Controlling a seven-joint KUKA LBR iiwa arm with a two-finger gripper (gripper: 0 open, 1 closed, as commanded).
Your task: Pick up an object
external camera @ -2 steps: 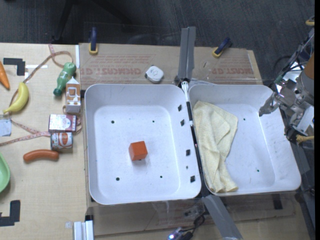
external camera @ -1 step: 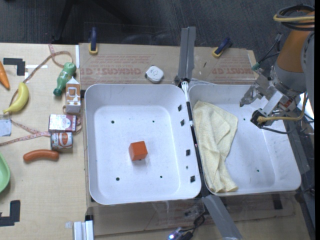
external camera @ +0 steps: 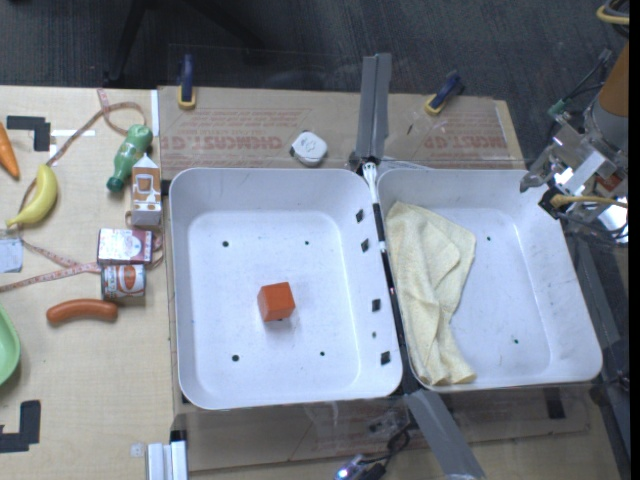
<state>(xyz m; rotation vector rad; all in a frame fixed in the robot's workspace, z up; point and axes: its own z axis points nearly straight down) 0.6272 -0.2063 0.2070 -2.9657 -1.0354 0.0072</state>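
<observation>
1. Claw [external camera: 553,183]: seen at the right edge of the scene, raised beside the far right corner of the right bin [external camera: 560,348]. Whether it is apart or together cannot be told, as it is small and partly lost among cables and brackets. Nothing is seen held in it.
2. Two white bins are set side by side on the worktop [external camera: 70,388]. A small orange-red block [external camera: 277,301] lies alone near the middle of the left bin [external camera: 200,368], well apart from every wall.
3. A pale yellow cloth [external camera: 432,288] is spread in a loose, crumpled strip along the left side of the right bin, touching the wall next to the divider.
4. Handling, as a judgement: the block looks stiff, light and flat-sided, so it would best be taken across two opposite faces from above. The cloth is soft and limp; it would best be pinched at a raised fold and would sag when lifted.
5. Left of the bins, on the worktop, lie a banana [external camera: 36,197], a sausage [external camera: 82,312], a green bottle [external camera: 131,155], a small carton [external camera: 146,194] and a can [external camera: 124,281].
6. Faint red print is seen on the cardboard [external camera: 250,128] behind the bins, but it cannot be read. The labels on the carton and can are too small to read.
</observation>
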